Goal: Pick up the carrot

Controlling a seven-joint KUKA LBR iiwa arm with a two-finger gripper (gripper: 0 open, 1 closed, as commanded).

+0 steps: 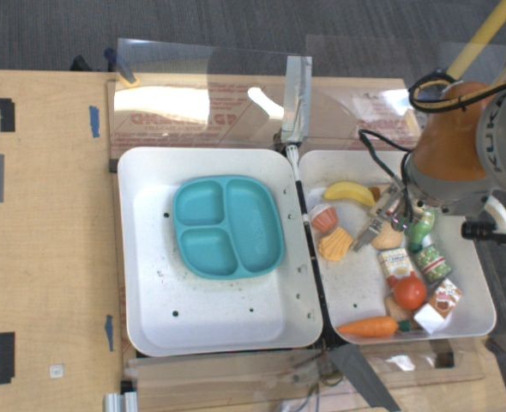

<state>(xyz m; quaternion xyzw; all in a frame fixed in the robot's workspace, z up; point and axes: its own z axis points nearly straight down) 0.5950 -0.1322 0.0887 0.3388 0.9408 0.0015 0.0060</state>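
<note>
Carrot [369, 326] lies at right bin's [484, 329] near edge while gripper [375, 227] (finger state cannot be told) hovers beside banana [350, 193]

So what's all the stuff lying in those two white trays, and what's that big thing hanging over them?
Bins: two, white, side by side on the bench.
Divided plate: one, teal, middle of the left bin.
Banana: one, yellow, top of the right bin.
Carrot: one, orange, along the right bin's near edge.
Tomato: one, red, just above the carrot's right end.
Other toy foods and small packets: several, mixed colours, right bin; too small to name surely.
Arm: one, grey with an orange band, over the right bin.
Gripper: one, metal, near the banana, well short of the carrot.
</note>
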